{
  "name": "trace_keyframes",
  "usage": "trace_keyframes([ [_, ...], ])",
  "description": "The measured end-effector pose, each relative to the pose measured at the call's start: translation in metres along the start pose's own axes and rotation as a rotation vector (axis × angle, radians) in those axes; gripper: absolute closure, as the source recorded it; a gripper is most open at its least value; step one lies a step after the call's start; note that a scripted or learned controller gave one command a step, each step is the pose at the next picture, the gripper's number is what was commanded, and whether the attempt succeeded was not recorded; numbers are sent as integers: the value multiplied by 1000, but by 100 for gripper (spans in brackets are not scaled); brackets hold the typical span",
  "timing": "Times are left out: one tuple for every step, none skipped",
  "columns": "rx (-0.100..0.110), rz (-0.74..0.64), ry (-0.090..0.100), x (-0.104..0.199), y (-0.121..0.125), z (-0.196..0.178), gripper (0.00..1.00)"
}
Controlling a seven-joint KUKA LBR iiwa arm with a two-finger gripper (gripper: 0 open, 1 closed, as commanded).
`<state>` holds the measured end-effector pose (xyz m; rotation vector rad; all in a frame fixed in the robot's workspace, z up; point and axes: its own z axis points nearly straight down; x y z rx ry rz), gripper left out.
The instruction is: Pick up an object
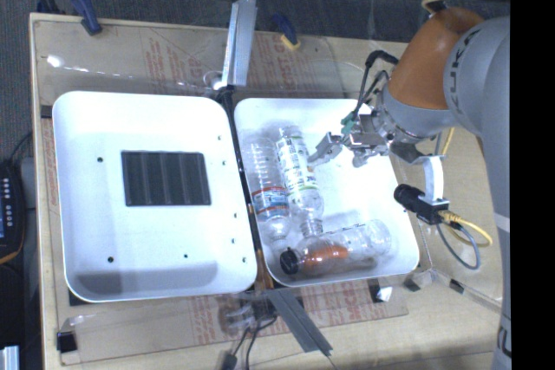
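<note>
From where I stand the table (130, 48) carries two shallow white bins side by side, and the grey arm (473, 74) with its orange band reaches in from the right over the right bin (381, 195). The hand (334, 145) hangs above the upper middle of that bin, pointing toward the bottles, and nothing sits between its fingers; whether they are spread or closed I cannot tell at this angle. Just beside it, to the left, a clear water bottle (297, 169) with a white label lies lengthwise down the bin. A second clear bottle (267, 191) with a blue-and-red label lies along the bin's left wall, touching the first. Across the bottom of the bin lies a third clear bottle (334, 251) with a black cap at its left end and something reddish-brown inside, pressed against the lower ends of the other two. The left bin (78, 186) holds a dark ribbed rectangle (166, 178) near its middle. Blue clamps (85, 11) grip the table's far edge, and a grey metal bar (238, 39) rises between the bins at the back.
</note>
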<state>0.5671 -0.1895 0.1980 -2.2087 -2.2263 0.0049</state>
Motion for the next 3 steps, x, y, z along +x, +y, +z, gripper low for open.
trace_keyframes([
  [-5,-159,-4,-1,28,106,0],
  [-8,-164,-4,0,29,94,100],
  [6,-343,0,26,88,12,100],
])
